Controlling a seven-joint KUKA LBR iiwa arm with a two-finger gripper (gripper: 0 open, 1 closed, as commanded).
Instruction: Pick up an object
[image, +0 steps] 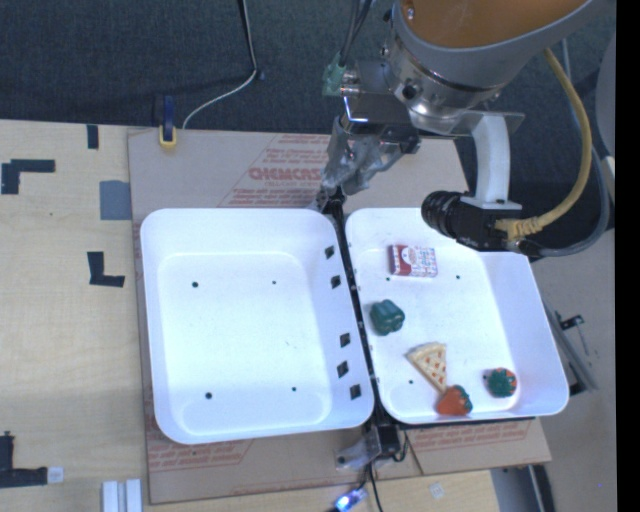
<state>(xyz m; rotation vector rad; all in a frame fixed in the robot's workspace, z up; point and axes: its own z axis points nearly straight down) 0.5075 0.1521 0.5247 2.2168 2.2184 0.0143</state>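
Note:
My gripper (334, 195) hangs at the far end of the divider between the two bins, its fingertips close together with nothing visible between them. In the right bin (520, 300) lie a red and white carton (412, 261), a dark green pepper-shaped toy (387, 317), a pizza slice (430, 364), a red tomato-like toy (453, 401) and a small red and green toy (500, 381). All of these lie nearer the camera than the gripper and apart from it.
The left bin (160, 300) sits beside the right one on a cardboard sheet (260, 170). A black cable hose (470, 220) from the arm reaches over the right bin's far edge. A yellow clamp (167, 135) stands at the cardboard's far left corner.

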